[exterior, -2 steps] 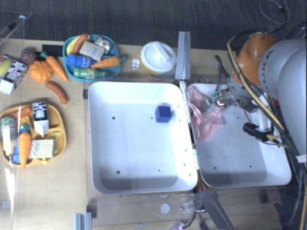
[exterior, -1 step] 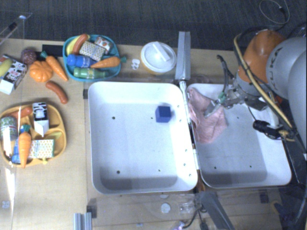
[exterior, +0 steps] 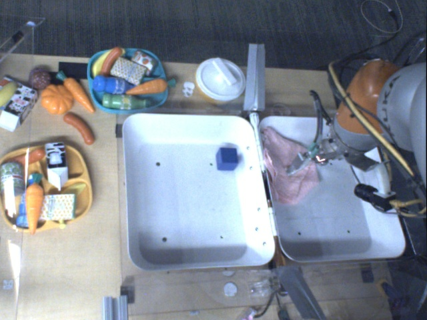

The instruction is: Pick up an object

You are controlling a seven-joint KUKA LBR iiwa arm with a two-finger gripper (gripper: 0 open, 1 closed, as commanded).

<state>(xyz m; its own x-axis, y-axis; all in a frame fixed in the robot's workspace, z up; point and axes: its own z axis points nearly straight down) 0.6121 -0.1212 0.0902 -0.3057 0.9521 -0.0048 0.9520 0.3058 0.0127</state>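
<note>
Reaching my gripper (exterior: 308, 159) down onto the soft pink crumpled cloth (exterior: 285, 165) because it's closest; I can't tell my grip.

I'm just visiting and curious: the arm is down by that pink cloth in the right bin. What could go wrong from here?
The gripper sits at the edge of the pink cloth, so it may catch only a fold, and the cloth could slip free on lifting. The cloth also lies against the wall between the bins; dragged, it might snag or drape over that wall.
</note>
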